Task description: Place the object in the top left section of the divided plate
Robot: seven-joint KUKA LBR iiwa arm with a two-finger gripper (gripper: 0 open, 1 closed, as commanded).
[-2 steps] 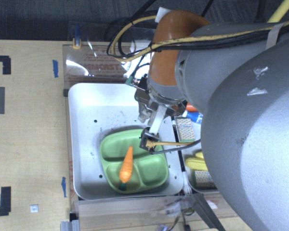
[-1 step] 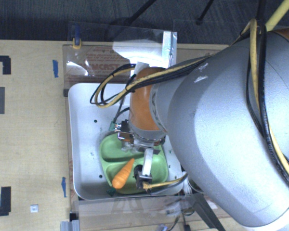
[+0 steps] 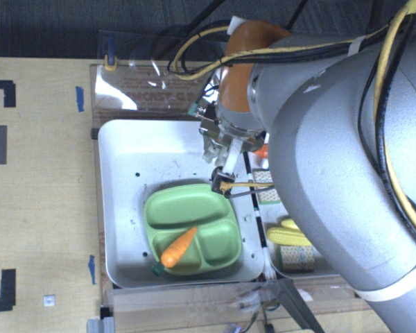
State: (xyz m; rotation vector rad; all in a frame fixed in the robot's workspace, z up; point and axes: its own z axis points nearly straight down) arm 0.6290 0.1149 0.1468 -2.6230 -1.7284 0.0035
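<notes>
A green divided plate (image 3: 177, 210) lies in the left white bin (image 3: 125, 158), toward its near right. An orange carrot (image 3: 178, 248) with a green stub end rests on the plate. It lies slantwise over the lower left section, its tip reaching the ridge between the two small sections. My gripper (image 3: 216, 152) hangs over the bin floor just beyond the plate's far right rim, apart from the carrot. The big grey arm covers most of the view's right side.
In the right bin, half hidden under the arm, lie a yellow corn cob (image 3: 288, 234), a patterned box (image 3: 296, 257) and a red item (image 3: 263, 152). Bare bin floor stretches left of and behind the plate.
</notes>
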